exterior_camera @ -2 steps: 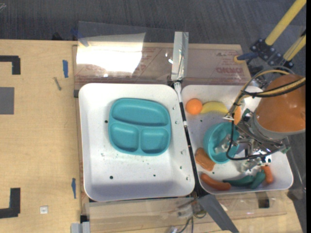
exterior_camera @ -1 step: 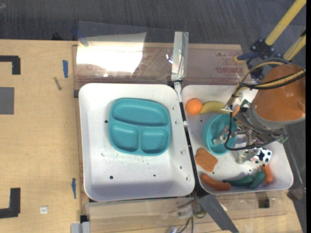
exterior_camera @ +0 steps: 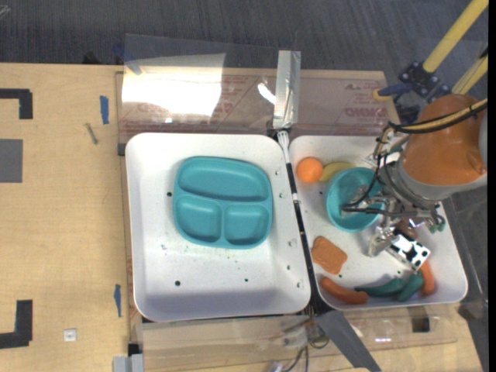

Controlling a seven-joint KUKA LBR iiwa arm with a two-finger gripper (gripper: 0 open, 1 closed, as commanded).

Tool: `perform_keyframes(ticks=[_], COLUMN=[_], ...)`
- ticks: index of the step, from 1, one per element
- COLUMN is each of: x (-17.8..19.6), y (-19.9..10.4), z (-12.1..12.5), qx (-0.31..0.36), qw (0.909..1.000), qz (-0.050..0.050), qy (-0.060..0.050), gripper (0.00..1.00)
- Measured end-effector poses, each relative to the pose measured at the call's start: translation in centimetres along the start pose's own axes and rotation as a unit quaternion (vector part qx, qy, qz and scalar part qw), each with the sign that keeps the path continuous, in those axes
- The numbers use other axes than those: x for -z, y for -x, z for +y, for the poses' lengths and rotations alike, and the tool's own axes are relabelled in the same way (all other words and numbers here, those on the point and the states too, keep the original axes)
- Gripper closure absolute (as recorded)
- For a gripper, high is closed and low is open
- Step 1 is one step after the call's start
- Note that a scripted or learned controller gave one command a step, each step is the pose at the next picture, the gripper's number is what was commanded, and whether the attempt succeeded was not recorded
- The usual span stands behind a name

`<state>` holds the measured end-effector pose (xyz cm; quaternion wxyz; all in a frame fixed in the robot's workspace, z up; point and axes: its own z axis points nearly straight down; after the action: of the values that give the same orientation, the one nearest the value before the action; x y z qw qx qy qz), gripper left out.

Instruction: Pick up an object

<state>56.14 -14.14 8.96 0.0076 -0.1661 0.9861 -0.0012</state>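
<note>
The right bin (exterior_camera: pixel 453 281) holds several objects. A teal bowl (exterior_camera: pixel 346 200) sits near its middle, with an orange ball (exterior_camera: pixel 309 170) and a yellow piece (exterior_camera: pixel 335 169) behind it. In front lie a flat orange piece (exterior_camera: pixel 330 255), a red-orange sausage shape (exterior_camera: pixel 342 290), a dark green item (exterior_camera: pixel 394 288) and a black-and-white item (exterior_camera: pixel 408 249). My gripper (exterior_camera: pixel 382 237) hangs low over the bin, just right of the bowl's rim and beside the black-and-white item. Nothing is visibly held.
The left bin (exterior_camera: pixel 147 231) carries a teal divided plate (exterior_camera: pixel 223 201). The arm's orange band (exterior_camera: pixel 442 146) covers the right bin's far right corner. A metal divider (exterior_camera: pixel 286 91) stands behind the bins. Wooden bench lies to the left.
</note>
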Motion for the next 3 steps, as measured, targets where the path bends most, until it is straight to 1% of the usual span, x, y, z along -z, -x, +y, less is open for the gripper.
perform_keyframes(ticks=[1,2,3], x=[8.1,-0.1,1.2], y=[4.8,5.0,9.6], z=[-3.1,-6.8,-2.9], qx=[0.106,0.125,0.152], qw=[0.9944,0.9921,0.9881], qz=[0.001,0.002,0.018], qy=[0.0,0.001,0.009], gripper=[0.0,0.0,0.0])
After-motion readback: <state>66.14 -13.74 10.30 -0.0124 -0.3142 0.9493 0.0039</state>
